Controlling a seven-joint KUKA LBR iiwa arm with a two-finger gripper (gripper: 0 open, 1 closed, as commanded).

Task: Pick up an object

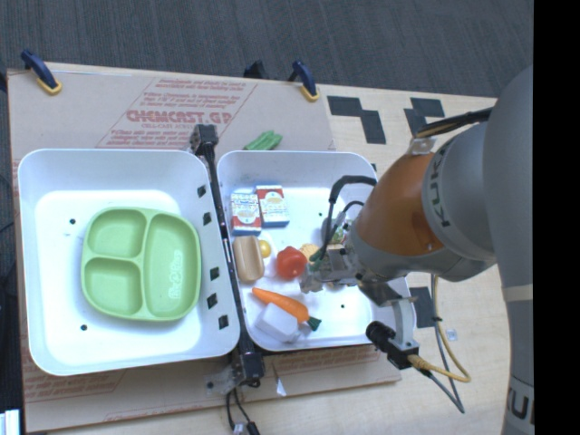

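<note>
The right bin (349, 166) holds two small cartons (257, 208), a tan bread roll (247, 258), a small yellow piece (265, 248), a red tomato (290, 262), an orange carrot (281, 304) and a white block (274, 323). My gripper (319, 268) hangs low in this bin, just right of the tomato, with the orange-banded wrist covering most of it. A yellowish item (310, 251) peeks out at the gripper's upper left edge. Nothing shows clearly between the fingers.
The left bin (45, 184) carries a green divided plate (142, 263). A green object (264, 140) lies on the cardboard behind the bins. Blue clamps (305, 79) hold the board's far edge. The arm's bulk covers the right bin's right side.
</note>
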